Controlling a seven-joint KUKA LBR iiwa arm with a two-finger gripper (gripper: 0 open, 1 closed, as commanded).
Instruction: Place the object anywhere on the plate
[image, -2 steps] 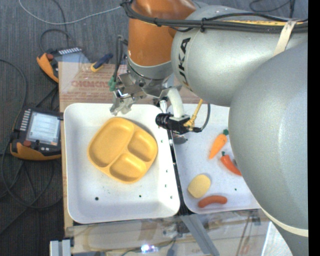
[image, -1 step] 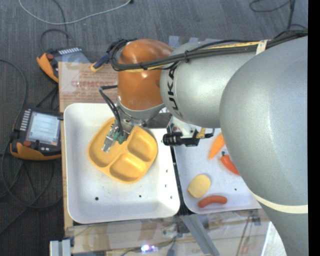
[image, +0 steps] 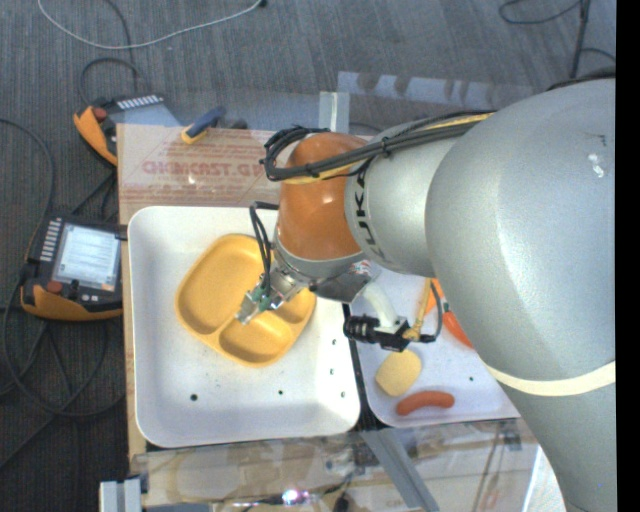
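Gripper (image: 250, 308) low over yellow plate (image: 215, 290) in left bin (image: 160, 400); finger state impossible to tell. In right bin (image: 480, 395): pale yellow object (image: 398, 374) beside red sausage (image: 425, 403), well apart from plate.

The yellow, divided plastic plate (image: 240, 298) takes up the middle of the left white bin (image: 160, 400), leaving bare floor along the bin's near edge and left side. The grey arm with its orange band (image: 320, 200) hangs over the plate's right half. In the right white bin (image: 480, 395), a pale yellow rounded object (image: 398, 374) and a red sausage-shaped object (image: 425, 402) lie near each other, largely overhung by the arm's grey bulk.
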